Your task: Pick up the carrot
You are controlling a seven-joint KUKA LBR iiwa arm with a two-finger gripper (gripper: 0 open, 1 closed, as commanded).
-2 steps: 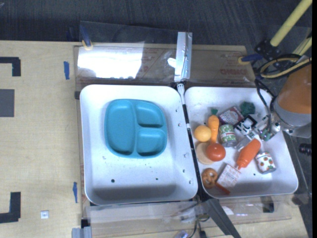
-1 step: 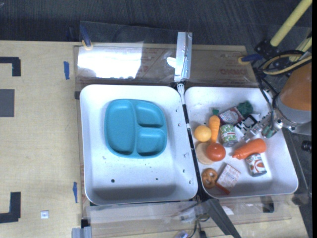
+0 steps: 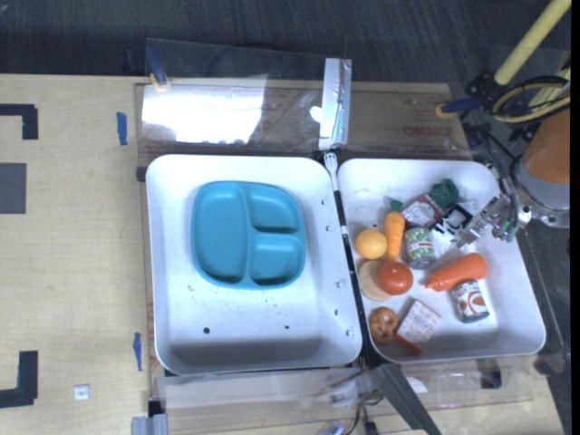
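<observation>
On the bench, the left bin (image 3: 172,315) holds a blue divided plate (image 3: 246,234), while in the right bin (image 3: 517,329) the carrot (image 3: 457,272) lies among the clutter beside a small can (image 3: 469,300), and my claw (image 3: 489,220) hovers just above-right of it, grasping nothing I can see.

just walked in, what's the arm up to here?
The gripper sits over the right bin, near its right side, among a pile of toy food and small packages. Its target, the carrot, lies on the bin floor just below and left of it, next to a red tomato and a small can. Nothing is visibly held. The left bin holds a blue divided tray.
</observation>
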